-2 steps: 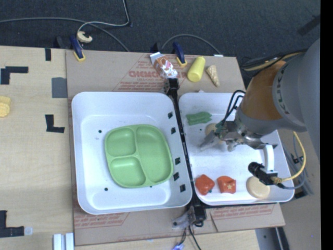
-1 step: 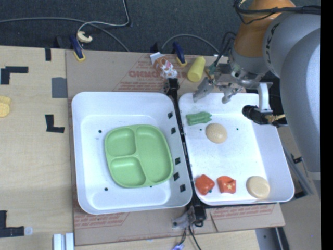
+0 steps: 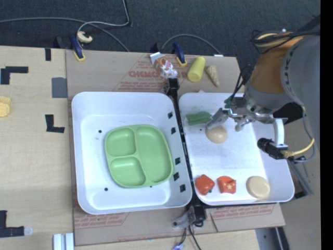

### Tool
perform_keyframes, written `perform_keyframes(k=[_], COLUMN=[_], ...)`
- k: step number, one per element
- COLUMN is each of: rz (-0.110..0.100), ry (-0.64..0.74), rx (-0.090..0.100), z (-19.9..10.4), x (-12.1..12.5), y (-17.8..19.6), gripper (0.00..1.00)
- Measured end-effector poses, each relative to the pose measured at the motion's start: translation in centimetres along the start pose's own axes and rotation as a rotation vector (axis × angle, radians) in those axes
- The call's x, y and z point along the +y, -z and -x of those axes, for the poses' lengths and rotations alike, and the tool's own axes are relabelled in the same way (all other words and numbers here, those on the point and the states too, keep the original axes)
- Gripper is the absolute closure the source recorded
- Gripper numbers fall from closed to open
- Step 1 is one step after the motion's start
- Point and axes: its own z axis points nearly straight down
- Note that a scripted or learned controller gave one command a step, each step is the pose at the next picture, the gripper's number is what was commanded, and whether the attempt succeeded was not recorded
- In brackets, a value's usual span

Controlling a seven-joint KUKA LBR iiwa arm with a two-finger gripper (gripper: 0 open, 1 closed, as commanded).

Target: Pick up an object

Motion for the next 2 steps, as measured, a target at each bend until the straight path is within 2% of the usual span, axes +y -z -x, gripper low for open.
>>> perform_keyframes(k=[1, 2], rz=[0.006, 0.006], ry=[0.001, 0.003], rx=[0.0, 0.001], z=[0.5, -3.0], x=[0.7, 5.8], y=[-7.6, -7.7], gripper=[0.0, 0.0])
